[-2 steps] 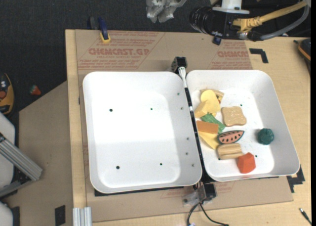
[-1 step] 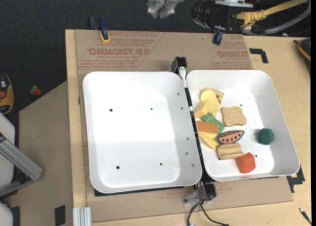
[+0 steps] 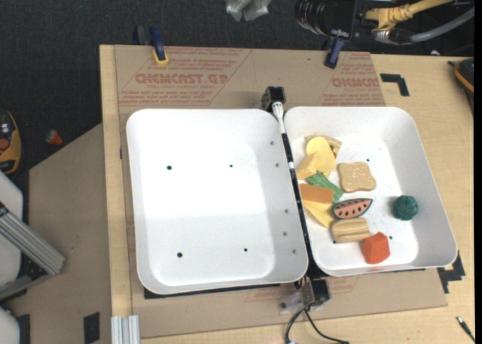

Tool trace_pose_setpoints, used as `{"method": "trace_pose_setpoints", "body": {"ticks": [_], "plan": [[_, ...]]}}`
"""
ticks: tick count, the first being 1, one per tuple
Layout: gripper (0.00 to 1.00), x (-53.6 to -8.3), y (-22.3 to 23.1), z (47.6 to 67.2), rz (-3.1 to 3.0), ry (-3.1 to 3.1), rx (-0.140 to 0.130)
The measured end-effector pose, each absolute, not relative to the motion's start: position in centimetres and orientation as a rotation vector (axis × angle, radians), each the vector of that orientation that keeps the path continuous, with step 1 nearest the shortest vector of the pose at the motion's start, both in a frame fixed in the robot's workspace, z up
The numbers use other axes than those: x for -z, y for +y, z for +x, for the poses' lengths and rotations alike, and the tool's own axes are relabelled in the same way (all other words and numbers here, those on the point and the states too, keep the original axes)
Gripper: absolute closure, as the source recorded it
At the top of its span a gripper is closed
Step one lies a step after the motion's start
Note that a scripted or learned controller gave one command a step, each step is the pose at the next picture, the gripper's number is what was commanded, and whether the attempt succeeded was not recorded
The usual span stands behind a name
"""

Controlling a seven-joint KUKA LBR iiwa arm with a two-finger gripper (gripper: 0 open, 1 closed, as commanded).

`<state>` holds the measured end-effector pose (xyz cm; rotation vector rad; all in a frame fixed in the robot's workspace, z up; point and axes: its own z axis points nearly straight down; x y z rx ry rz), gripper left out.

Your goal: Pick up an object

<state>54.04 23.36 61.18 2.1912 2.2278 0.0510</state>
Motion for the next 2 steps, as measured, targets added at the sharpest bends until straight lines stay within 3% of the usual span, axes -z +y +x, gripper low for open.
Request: {"method": "trace_pose_setpoints", "body": {"ticks": [2], "plan": [[1.00,-63.3,23.5,54.1,2.187,2.227,-0.062]]}}
